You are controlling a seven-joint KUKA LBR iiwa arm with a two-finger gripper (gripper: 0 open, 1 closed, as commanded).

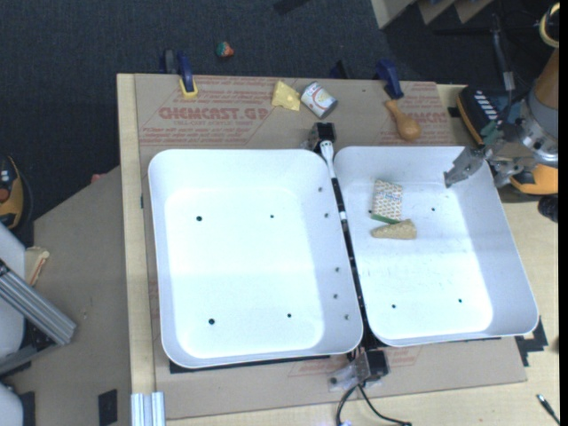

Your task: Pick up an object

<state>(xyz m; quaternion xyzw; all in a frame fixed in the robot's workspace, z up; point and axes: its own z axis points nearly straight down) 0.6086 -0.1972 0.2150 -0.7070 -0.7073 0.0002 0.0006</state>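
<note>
The left bin (248,256) sits beside the right bin (444,264), where a patterned block (387,199) and tan wedge (394,230) lie. "CHEMCAST" marks the bench (213,112) behind. The tool (461,169) hovers at that bin's far rim; its grip I cannot tell.

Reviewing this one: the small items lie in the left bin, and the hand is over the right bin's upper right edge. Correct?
Not quite. The camera view shows the small items in the right bin, not the left bin. The hand is indeed over the right bin's upper right edge.

Blue clamps (185,71), yellow wedge (286,96), small can (318,99) on brown board (222,114).
</note>
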